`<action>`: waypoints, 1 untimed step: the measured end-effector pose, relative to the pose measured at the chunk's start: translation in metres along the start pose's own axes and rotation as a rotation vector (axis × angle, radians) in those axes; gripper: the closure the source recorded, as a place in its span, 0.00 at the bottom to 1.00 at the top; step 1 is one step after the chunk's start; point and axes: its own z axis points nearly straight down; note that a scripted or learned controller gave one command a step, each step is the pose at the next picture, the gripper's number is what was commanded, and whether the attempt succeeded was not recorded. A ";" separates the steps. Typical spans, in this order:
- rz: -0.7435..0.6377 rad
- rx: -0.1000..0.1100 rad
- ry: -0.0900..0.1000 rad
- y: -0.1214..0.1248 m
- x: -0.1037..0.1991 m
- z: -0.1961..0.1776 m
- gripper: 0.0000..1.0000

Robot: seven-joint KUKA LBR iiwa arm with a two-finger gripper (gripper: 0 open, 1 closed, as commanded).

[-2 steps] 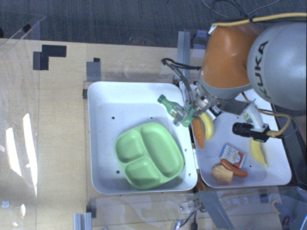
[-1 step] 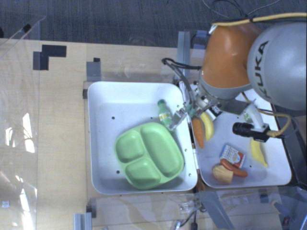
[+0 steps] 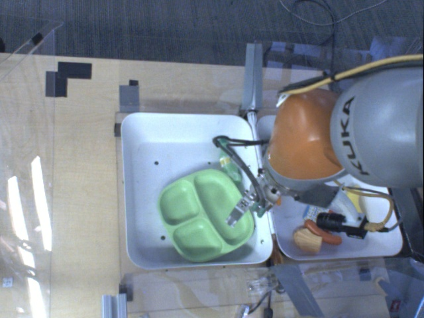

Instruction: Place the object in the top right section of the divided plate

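A light green divided plate point(image 3: 202, 214) with three sections lies in the left white bin point(image 3: 142, 177), toward its front right. My gripper point(image 3: 240, 211) hangs over the plate's right edge, above the right-hand section. A small pale green object point(image 3: 230, 169) rests just past the plate's upper right rim, close to the gripper's cable. The arm's orange band and grey body cover the strip between the two bins, so I cannot tell whether the gripper holds anything.
The right bin point(image 3: 391, 247) holds a tan rounded item point(image 3: 307, 242) and a red sausage-like item point(image 3: 324, 232) near its front left. The arm covers most of that bin. A metal post point(image 3: 253, 78) stands behind the bins.
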 end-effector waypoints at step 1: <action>0.002 -0.004 -0.002 0.001 -0.001 -0.010 1.00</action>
